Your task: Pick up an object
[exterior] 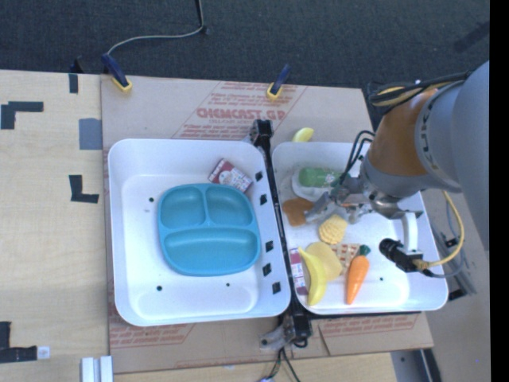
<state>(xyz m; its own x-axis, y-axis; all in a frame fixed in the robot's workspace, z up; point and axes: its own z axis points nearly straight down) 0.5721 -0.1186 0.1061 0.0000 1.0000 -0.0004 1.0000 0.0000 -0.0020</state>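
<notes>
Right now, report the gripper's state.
Gripper: low in the right bin, over the toy food; open or shut cannot be told.

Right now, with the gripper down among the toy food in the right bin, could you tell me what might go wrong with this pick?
1. The gripper sits amid a tight cluster: brown piece, yellow ridged piece and green item. It may catch two or none.
2. The banana and carrot lie close by and could get knocked.
3. Working near the right bin's divider side, it may push pieces against the wall.
</notes>
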